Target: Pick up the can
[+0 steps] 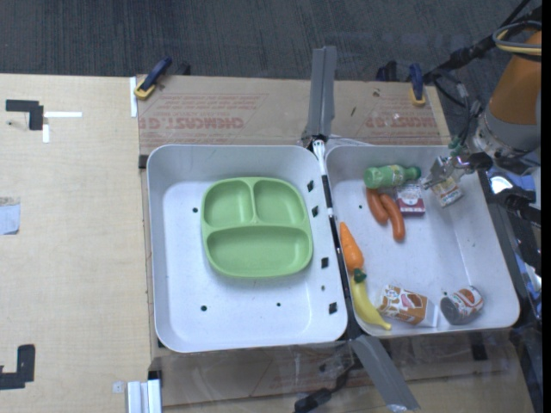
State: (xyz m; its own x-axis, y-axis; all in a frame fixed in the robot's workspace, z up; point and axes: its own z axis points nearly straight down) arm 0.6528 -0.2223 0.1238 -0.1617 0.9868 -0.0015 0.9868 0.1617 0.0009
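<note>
Though parked over the far right part of the right bin (506, 256), well apart from the can (463, 305): that's the tool (446, 183) for you. Hanging off the grey arm with the orange band (519, 89), just beside a small red-and-white box (411, 201). Can't tell how wide it's set, way too shiny and blurry up there.

As for the can, lying on its side in the near right corner of that same bin, close to the wall. Right next to an orange-and-white packet (405, 305) on its left, maybe touching, hard to say.

Rest of the right bin, pretty cluttered tbh:
- green bottle (387, 176) lying along the far side
- two reddish sausages (387, 213) side by side just below it
- carrot (350, 246) against the left wall
- banana (367, 305) right below the carrot, reaching toward the packet

Over in the left bin (172, 317), just a green divided plate (256, 228) sitting flat in the middle. Both bins side by side on the tan counter (69, 231).
</note>
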